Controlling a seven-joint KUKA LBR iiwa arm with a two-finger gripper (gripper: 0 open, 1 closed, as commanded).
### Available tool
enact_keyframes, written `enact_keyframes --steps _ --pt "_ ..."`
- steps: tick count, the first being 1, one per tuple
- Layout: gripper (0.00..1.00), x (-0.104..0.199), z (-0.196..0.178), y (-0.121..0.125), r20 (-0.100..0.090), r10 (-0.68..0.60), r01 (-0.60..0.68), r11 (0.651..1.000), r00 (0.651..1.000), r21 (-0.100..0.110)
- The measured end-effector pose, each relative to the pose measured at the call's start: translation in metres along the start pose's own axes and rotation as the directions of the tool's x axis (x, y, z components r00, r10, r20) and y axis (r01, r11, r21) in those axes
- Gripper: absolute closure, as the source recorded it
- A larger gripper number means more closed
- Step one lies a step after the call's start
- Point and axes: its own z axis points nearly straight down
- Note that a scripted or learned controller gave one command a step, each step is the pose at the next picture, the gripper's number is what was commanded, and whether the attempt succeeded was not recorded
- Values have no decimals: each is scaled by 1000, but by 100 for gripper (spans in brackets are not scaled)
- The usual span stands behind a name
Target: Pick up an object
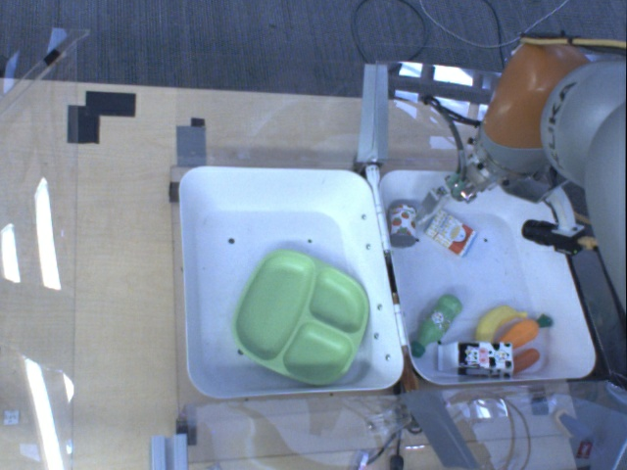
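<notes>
My gripper [453, 190] hangs over the back left part of the right bin [560, 292], under the arm's orange band. Just below and left of it lies a small white and orange carton [450, 232], with a short grey and red can [401, 221] against the bin's left wall. Whether the gripper touches the carton I cannot tell. Along the front of the bin lie a green bottle [435, 323], a yellow banana [498, 320], an orange carrot [522, 332] and a white cow-patterned bottle [477, 358].
The left bin [211, 213] holds a green divided plate [302, 316] toward its front. A metal post [372, 116] stands behind the rim between the two bins. Black cables [431, 13] loop behind the bench.
</notes>
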Motion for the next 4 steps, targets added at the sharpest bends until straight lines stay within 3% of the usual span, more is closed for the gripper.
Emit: enact_keyframes --steps 1,2,3,4 --pt "0 -41 31 -50 -10 -151 151 989 988 3" --pt "100 -42 18 -47 -3 -152 152 988 988 -4" --pt "100 -41 -71 -36 -6 -116 116 993 993 0" --pt "100 0 -144 -43 -6 176 -176 984 984 2"
